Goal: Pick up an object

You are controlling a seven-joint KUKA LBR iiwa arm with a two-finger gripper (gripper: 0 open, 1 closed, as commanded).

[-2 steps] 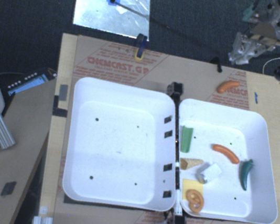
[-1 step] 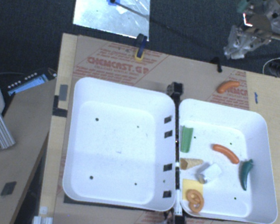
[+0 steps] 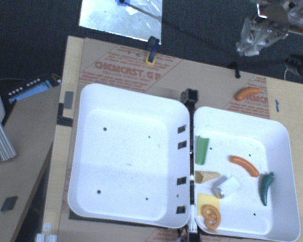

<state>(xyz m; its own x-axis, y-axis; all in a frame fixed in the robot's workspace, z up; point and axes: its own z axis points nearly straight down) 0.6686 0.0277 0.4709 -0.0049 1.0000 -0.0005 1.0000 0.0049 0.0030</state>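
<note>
The right bin [image 3: 289,158] holds several small items: a green block [image 3: 201,149], an orange sausage [image 3: 244,165], a dark teal pepper [image 3: 266,187], a tan wedge [image 3: 206,177], a grey-and-white piece [image 3: 224,186], a yellow square [image 3: 207,201] and a pretzel [image 3: 210,216]. My gripper [image 3: 251,42] hangs high at the top right, well beyond the far rim of the bins, with nothing visible between its fingers.
The left bin [image 3: 128,154] lies beside the right one, joined by black clips [image 3: 186,152]. Another orange sausage [image 3: 247,94] lies on the cardboard behind the right bin. A yellow clamp [image 3: 151,51] and a shiny sheet [image 3: 123,2] sit at the back left.
</note>
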